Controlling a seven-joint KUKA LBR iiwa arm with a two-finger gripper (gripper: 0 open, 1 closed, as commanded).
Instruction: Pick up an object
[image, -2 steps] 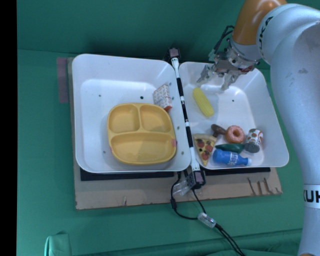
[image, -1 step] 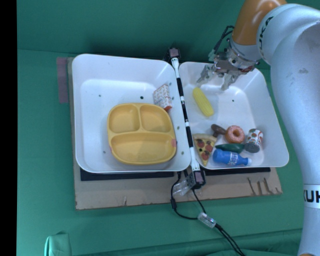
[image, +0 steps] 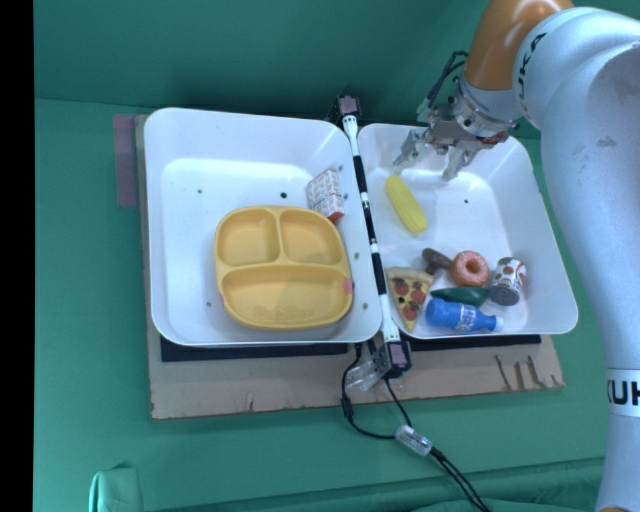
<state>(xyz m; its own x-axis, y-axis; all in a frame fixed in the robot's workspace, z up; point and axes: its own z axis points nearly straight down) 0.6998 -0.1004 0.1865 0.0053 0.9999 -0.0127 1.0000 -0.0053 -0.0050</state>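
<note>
Corn cob (image: 406, 203) is the nearest candidate: lying loose in the right bin (image: 540, 215), upper-left part, long axis running diagonally, well apart from the other items. My pincer (image: 432, 160) hangs over the far end of that bin, just beyond the cob's upper tip, fingers spread wide, nothing between them. So I read this as the approach step, no grasp made yet.

Rest of the right bin: donut (image: 469, 268), can (image: 508, 280), blue bottle (image: 460, 317), pizza slice (image: 407, 294) and a green piece (image: 462, 296), all bunched at the near end and touching or nearly so. Harder picks. Left bin (image: 190, 170) has the yellow tray (image: 283, 267) and a small carton (image: 326, 192) by the divider.

Next move, my call: shift toward the cob's middle, turn the wrist so the fingers straddle its short axis, descend, then close. Risk: a round cob may roll off an off-centre pinch.
</note>
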